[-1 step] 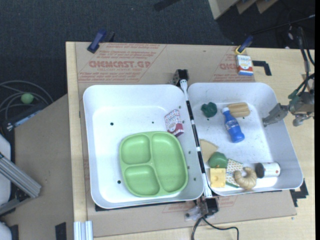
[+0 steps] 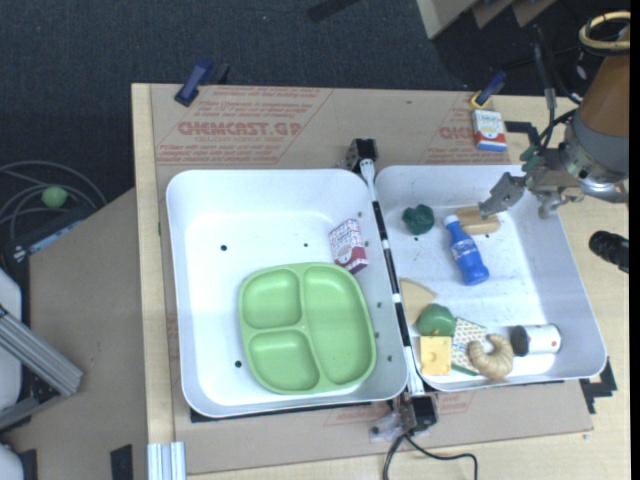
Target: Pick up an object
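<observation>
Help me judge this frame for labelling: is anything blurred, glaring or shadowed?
Camera view: even lighting with soft shadows; both white bins are bright, little surface detail; the gripper over the right bin looks slightly blurred; the blue bottle and green divided plate are sharp.

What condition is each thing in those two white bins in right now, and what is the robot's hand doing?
Green divided plate: lying flat in the left bin.
Small red-and-white carton: tilted, beside the plate.
Blue bottle: lying on its side, right bin.
White tube: lying on its side.
Hand: above the right bin, holding nothing visible.
</observation>
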Robot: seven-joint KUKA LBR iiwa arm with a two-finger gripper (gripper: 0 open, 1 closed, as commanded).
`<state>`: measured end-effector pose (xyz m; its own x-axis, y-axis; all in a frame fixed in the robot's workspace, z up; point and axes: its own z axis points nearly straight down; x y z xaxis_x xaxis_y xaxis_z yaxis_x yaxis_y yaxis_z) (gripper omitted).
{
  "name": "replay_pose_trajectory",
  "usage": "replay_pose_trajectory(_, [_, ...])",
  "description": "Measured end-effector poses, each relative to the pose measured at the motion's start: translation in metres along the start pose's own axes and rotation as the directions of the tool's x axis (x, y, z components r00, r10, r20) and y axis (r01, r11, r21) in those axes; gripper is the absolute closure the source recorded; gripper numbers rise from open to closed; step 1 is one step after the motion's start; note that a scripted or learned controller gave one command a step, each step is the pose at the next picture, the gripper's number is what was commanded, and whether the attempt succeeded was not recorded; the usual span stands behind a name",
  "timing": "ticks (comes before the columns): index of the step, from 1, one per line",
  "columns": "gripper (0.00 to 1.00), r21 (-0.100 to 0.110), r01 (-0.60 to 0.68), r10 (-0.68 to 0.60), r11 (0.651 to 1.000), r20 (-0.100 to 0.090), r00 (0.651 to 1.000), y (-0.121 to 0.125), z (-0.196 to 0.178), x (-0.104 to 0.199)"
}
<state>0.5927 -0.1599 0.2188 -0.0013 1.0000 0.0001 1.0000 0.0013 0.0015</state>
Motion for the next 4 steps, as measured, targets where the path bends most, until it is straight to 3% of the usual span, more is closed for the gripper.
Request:
replay_pose_trajectory(1, [0.0, 0.001, 0.0, 0.0, 1.0, 0.0, 1.0, 0.025, 0.134, 0.037])
replay_pose_trajectory(2, [0.0, 0.004, -0.001, 0.001, 1.0, -0.001, 1.0, 0.006, 0.134, 0.038])
replay_pose_trajectory(3, [1.0, 0.002, -0.002, 0.002, 1.0, 0.0, 1.0, 0.006, 0.124, 0.038])
replay_pose_trajectory(4, [1.0, 0.0, 0.0, 0.0, 1.0, -0.001, 1.0, 0.007, 0.033, 0.12])
